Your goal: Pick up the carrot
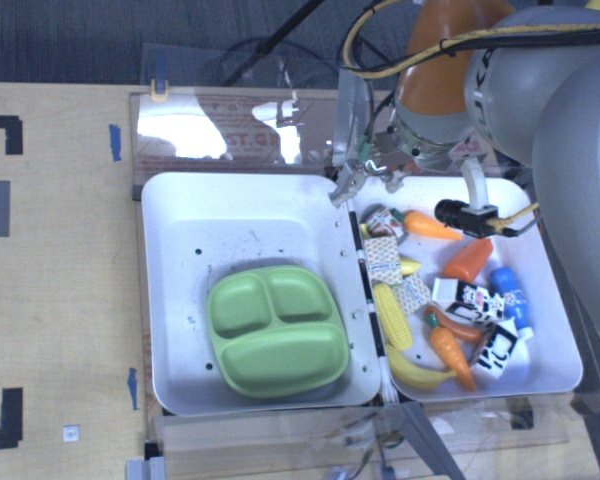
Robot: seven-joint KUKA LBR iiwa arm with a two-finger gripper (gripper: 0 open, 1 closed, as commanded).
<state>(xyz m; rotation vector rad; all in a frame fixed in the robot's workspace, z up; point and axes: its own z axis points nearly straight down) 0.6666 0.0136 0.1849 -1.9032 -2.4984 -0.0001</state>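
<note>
My pincer (351, 181) hangs over the back edge of the 2 bins, right where the left bin (170, 268) and the right bin (560, 353) meet. From this angle I cannot tell whether it is wide or narrow, and I see nothing in it.

The carrot (451, 354) lies in the right bin, towards the front, well apart from my pincer. It is tilted, with its pointed end towards the front, and it touches the banana (420, 371) that curves along the front wall. Just to its left lies the corn cob (390, 314). A 2nd orange carrot (432, 227) lies near the back of the same bin, closer to my pincer. A blue bottle (511, 299) lies on the bin's right side.

In the left bin rests a green plate (276, 334) with 3 compartments.
</note>
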